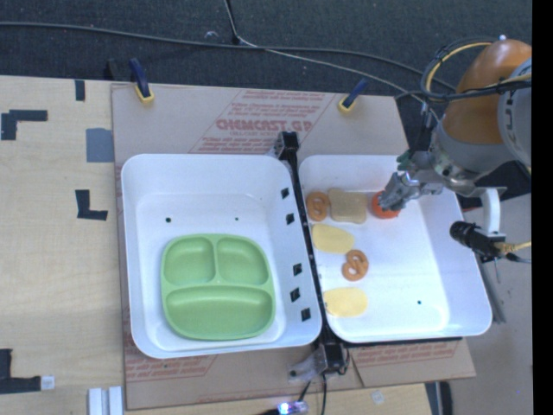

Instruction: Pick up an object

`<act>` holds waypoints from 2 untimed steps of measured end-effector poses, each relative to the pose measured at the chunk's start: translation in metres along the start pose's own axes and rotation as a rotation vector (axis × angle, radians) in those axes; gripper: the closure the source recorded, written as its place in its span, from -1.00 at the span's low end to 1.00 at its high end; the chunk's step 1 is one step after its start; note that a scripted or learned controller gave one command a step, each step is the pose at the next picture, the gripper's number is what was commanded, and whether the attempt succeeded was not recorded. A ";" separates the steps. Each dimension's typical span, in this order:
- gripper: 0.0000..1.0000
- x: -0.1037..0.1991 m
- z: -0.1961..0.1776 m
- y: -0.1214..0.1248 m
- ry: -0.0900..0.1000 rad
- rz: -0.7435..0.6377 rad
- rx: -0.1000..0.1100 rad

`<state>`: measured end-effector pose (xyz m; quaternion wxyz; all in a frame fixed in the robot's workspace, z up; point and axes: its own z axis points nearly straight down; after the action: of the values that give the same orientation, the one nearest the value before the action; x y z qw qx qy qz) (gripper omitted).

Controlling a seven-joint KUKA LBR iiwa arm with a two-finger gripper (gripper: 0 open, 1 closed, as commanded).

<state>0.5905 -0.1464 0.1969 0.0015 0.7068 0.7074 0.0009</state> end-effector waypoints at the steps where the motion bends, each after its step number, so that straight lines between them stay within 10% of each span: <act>1: 1.00 -0.009 -0.057 0.003 -0.001 0.000 -0.001; 2: 1.00 0.045 -0.062 -0.010 0.002 -0.005 0.004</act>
<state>0.5802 -0.1018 0.2592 -0.0007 0.7052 0.7090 0.0001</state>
